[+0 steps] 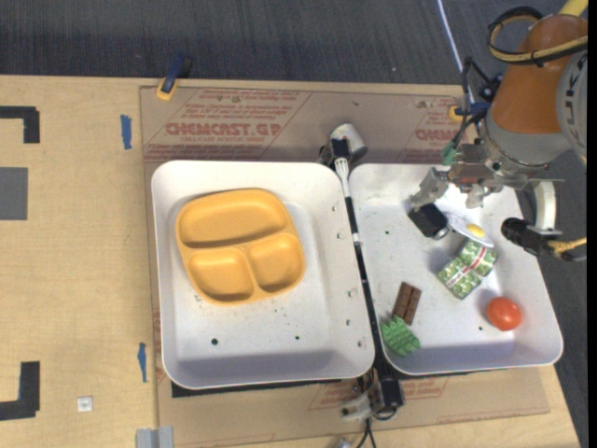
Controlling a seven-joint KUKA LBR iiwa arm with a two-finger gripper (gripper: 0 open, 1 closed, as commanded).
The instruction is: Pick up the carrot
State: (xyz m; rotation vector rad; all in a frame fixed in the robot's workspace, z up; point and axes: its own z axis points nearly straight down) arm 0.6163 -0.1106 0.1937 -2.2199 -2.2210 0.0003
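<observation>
The counter (pixel 75 278) carries two white bins, and the right bin (pixel 532 348) is the landmark: the left bin (pixel 168 343), its neighbour, holds a yellow tray (pixel 241 244). Over the right bin's far half hangs the arm (pixel 532 91), its pincer (pixel 471 222) spread wide with nothing between the fingers. Below it lie a green-and-white packet (pixel 466 269), a brown bar (pixel 407 302), a green toy (pixel 400 337) at the near rim and a small orange-red piece (pixel 505 314), perhaps the carrot, near the near-right corner, bare floor between them.

Robot lab, cardboard-topped bench (pixel 75 278), two white bins (pixel 168 250), carpet floor (pixel 233 17)
</observation>
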